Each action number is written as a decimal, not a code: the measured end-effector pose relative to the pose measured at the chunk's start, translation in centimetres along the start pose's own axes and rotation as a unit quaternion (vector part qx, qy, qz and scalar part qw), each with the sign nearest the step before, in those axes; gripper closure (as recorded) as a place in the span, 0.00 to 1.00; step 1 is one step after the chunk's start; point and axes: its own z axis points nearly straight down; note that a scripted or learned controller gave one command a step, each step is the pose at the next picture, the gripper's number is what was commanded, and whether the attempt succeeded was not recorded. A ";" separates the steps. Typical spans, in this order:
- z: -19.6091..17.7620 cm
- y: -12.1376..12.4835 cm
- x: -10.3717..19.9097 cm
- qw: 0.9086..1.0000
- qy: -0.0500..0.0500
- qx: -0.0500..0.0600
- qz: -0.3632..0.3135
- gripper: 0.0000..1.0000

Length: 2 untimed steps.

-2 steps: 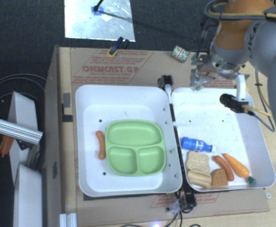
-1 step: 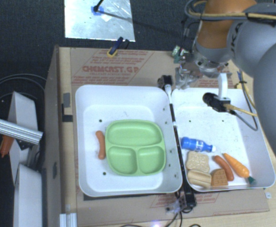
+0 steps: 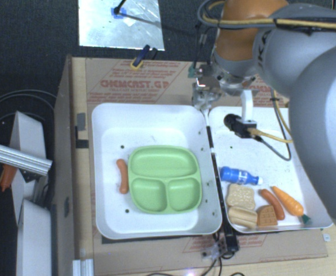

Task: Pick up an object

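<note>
My gripper hangs at the back of the bench, over the divide between the two bins and above their far rims. In the right bin, near its front, lie a blue bottle, a pale cracker, a bread piece, a brown cracker, a reddish sausage and an orange carrot. The left bin holds a green divided plate and a small orange sausage to its left. Everything lies well in front of the gripper.
A black fitting with a yellow cable hangs over the back of the right bin. Cardboard lies under the bins, with a silver sheet behind. The grey arm fills the upper right.
</note>
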 end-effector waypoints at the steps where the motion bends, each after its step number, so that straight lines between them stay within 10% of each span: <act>1: -1.1 0.1 0.0 1.000 0.000 -0.001 -0.001 1.00; 2: 0.5 -0.5 -9.9 1.000 -0.002 0.000 0.002 1.00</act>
